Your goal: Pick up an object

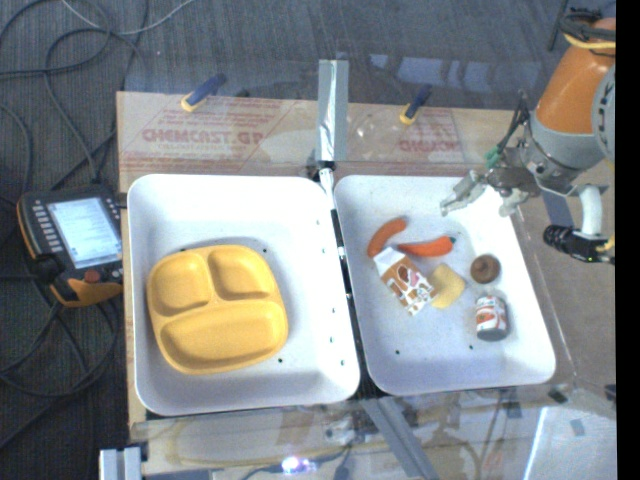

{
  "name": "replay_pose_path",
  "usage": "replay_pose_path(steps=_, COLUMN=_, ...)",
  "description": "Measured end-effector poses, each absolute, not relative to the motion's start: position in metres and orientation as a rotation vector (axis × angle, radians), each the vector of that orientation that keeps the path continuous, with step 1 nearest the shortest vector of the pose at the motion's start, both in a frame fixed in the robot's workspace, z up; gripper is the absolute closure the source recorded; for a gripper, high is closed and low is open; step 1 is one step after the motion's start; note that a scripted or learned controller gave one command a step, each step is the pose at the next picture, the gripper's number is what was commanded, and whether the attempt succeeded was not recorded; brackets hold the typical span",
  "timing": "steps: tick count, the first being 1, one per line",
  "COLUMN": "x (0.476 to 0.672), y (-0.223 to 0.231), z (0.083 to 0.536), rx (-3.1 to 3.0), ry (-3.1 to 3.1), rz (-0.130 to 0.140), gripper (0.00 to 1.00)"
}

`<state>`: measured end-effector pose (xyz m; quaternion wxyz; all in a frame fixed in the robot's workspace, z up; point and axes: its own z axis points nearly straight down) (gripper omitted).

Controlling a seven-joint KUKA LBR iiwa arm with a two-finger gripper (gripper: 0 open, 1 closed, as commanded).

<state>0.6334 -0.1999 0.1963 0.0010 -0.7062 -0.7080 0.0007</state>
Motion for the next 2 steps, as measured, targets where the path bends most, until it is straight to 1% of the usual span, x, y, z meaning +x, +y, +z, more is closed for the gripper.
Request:
replay_pose_path(steps=1, x=0.642, y=-0.155, z=0.093, rx=-2.039, ry=-2.392, rz=0.004, gripper=0.0)
replay_pose_path(steps=2, x=0.551, y=-0.156, z=0.09, rx=-1.986, ry=-2.447, rz=-0.007, gripper=0.0)
